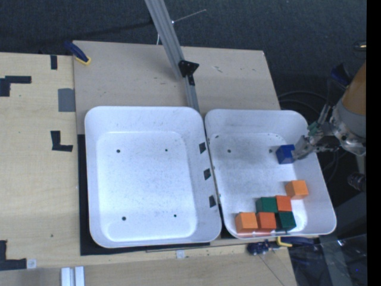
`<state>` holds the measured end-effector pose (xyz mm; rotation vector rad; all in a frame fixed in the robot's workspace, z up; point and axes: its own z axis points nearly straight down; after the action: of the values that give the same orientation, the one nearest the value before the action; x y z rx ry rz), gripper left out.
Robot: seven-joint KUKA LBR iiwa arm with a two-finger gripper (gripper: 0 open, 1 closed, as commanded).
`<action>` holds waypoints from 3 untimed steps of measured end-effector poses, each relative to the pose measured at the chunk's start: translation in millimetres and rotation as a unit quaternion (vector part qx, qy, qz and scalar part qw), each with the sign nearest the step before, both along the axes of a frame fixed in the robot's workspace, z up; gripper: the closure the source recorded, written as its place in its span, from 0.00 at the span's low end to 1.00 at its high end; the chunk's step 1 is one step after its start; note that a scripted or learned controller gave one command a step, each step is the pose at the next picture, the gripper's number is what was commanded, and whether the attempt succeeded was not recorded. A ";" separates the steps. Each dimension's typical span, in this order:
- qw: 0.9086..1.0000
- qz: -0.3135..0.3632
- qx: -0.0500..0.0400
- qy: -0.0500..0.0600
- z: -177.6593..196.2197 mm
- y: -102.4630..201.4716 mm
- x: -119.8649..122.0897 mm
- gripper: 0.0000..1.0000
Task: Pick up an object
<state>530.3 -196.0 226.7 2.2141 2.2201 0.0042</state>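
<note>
A blue cube (285,154) lies in the right bin (250,124), near its right wall. My gripper (302,146) reaches in over that wall from the right, and its tip is right against the cube's right side. Whether it touches the cube cannot be made out. Further toward the front, a lone orange cube (296,188) rests by the right wall. At the bin's front right corner sits a tight cluster of orange cubes (246,221) and green cubes (267,204).
The left bin (143,130) stands beside the right one, with a narrow gap and black clips between them. A slanted metal pole (169,34) rises behind the bins. The grey arm (351,115) hangs over the bench's right edge.
</note>
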 end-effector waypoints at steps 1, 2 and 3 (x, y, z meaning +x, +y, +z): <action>1.000 0.000 0.000 0.001 43.6 4.7 1.8 1.00; 1.000 0.002 0.002 0.003 48.2 55.8 15.3 1.00; 1.000 0.002 0.002 0.003 48.0 112.6 23.1 1.00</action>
<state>553.3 -83.5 274.7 2.2136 2.2307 0.0013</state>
